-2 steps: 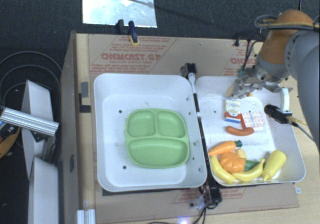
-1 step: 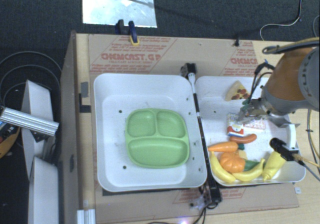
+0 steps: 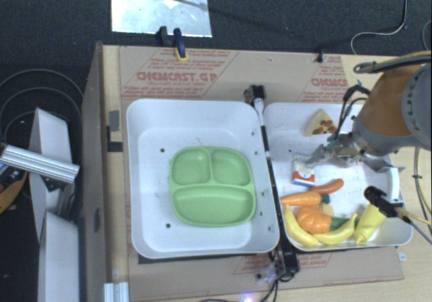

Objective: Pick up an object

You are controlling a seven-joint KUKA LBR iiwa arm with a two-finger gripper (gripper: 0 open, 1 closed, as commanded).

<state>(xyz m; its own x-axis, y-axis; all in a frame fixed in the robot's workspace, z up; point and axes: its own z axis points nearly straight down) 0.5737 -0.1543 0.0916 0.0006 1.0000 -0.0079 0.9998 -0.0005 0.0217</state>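
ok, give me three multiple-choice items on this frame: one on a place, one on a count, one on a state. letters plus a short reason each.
1. Where does the green divided plastic plate lie?
A. in the left white bin
B. in the right white bin
C. on the cardboard in front of the bins

2. How many compartments does the plate have?
A. two
B. three
C. four

3. How does the yellow toy banana lie?
A. alone on the bin floor, apart from everything
B. standing upright against the bin wall
C. flat along the near edge, against the round orange toy

Answers:
1 A, since the plate sits in the middle of the left bin.
2 B, two small sections above one wide one.
3 C, it curves under the orange toy at the right bin's near edge, close to the orange toy carrot.
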